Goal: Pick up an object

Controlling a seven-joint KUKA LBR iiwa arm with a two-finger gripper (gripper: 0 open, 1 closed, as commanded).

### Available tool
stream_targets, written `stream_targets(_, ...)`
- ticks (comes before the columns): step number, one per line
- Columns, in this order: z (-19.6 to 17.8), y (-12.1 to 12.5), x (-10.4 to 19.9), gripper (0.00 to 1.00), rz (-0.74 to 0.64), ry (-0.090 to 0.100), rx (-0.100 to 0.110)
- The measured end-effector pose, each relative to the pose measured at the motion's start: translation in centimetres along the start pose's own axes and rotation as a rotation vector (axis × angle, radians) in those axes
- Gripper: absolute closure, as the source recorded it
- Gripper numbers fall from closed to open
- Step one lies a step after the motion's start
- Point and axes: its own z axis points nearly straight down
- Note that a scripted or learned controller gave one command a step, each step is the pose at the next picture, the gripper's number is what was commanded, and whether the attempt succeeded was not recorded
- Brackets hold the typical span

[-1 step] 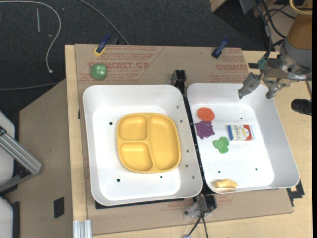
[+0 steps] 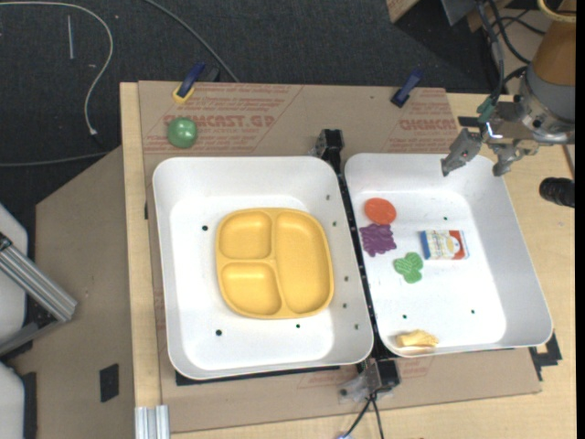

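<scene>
My gripper [image 2: 482, 159] hangs open over the far right corner of the right bin [image 2: 512, 293], with nothing between its two fingers. Below and to its left in that bin lie an orange disc [image 2: 381, 211], a purple piece [image 2: 377, 239], a green piece [image 2: 409, 267] and a small white carton with a blue and red label [image 2: 443, 245]. A yellowish piece [image 2: 416, 340] rests at the bin's near edge. The nearest object, the carton, sits well clear of the fingers.
A yellow three-compartment plate [image 2: 274, 262] lies in the left bin [image 2: 183, 199]. A green ball [image 2: 182, 133] sits on the cardboard beyond that bin. Blue clamps [image 2: 189, 83] [image 2: 406, 88] hold the cardboard's far edge. A black bracket [image 2: 329, 143] stands between the bins.
</scene>
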Motion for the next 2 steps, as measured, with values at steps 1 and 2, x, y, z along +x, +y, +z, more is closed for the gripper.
stream_targets(1, 6.3, -0.3, 0.1, 0.0, 0.001, 0.002, 0.007)
stream_targets(2, 11.7, -0.4, 1.2, 0.0, 0.0, 0.002, 0.006)
